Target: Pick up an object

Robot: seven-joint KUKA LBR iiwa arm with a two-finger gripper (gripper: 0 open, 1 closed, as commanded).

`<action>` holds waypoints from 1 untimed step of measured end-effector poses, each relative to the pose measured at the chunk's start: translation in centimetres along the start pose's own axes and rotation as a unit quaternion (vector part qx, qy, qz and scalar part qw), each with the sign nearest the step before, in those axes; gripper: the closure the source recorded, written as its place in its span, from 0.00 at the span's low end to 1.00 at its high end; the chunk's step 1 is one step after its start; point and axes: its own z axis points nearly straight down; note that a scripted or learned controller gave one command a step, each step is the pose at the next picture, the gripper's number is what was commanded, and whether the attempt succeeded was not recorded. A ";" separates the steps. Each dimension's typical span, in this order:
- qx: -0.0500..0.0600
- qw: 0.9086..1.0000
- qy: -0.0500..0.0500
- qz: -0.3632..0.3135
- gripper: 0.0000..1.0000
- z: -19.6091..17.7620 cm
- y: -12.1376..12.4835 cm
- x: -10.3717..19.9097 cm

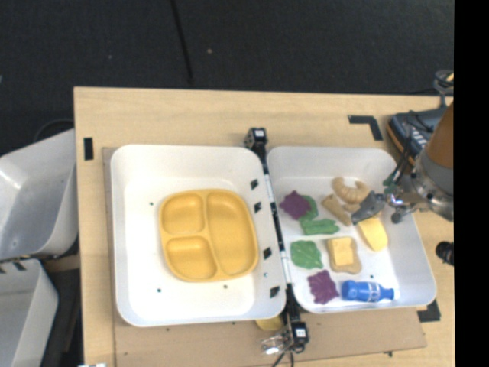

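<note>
Pale wood bench (191, 117) — two white bins (137, 297) — dark floor (229, 29).

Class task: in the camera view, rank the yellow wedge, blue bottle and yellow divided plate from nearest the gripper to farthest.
From the gripper:
1. Yellow wedge, just below it, right bin.
2. Blue bottle, right bin's near edge.
3. Yellow divided plate, left bin.
</note>
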 end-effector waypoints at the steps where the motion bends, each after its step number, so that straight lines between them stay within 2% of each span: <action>1: 0.004 1.000 0.001 0.002 0.00 10.4 -3.8 -2.5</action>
